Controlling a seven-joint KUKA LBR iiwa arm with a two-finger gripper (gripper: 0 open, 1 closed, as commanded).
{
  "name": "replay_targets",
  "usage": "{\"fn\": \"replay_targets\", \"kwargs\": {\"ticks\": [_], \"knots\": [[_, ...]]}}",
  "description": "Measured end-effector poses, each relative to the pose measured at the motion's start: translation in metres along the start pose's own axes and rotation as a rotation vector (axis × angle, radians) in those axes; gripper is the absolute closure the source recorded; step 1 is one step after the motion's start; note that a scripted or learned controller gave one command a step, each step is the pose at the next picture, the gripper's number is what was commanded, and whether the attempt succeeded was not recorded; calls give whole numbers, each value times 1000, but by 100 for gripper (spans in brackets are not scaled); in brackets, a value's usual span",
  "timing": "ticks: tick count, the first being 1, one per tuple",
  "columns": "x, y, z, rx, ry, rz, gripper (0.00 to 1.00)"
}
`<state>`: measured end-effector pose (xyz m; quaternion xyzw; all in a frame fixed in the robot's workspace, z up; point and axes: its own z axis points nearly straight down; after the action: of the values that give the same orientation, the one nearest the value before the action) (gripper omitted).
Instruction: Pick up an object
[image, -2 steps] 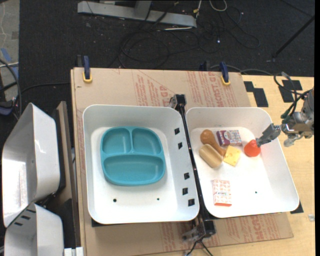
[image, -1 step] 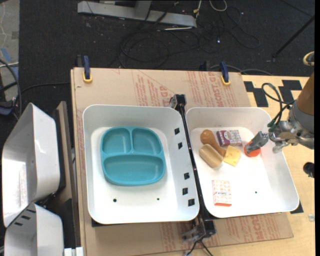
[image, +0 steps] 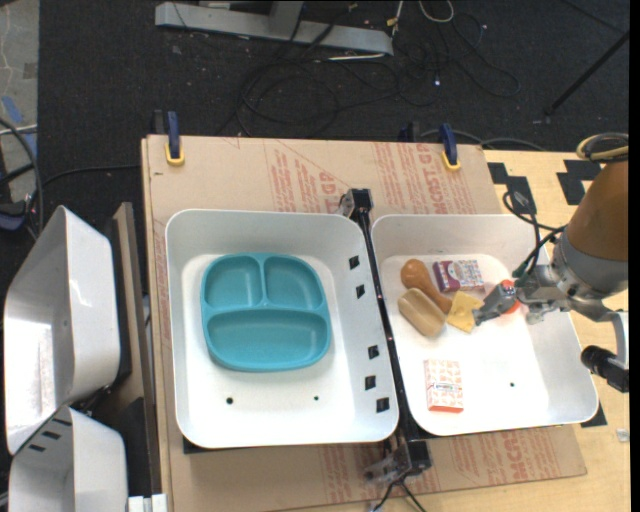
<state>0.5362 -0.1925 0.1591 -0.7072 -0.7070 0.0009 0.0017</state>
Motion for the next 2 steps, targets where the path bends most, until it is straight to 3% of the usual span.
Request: {"fn": "replay_targets", "kwargs": {"ticks": [1, 2], "knots": [[9, -8, 52, 2, 1, 1, 0], [8, -6, 39, -4, -2, 1, 100]]}}
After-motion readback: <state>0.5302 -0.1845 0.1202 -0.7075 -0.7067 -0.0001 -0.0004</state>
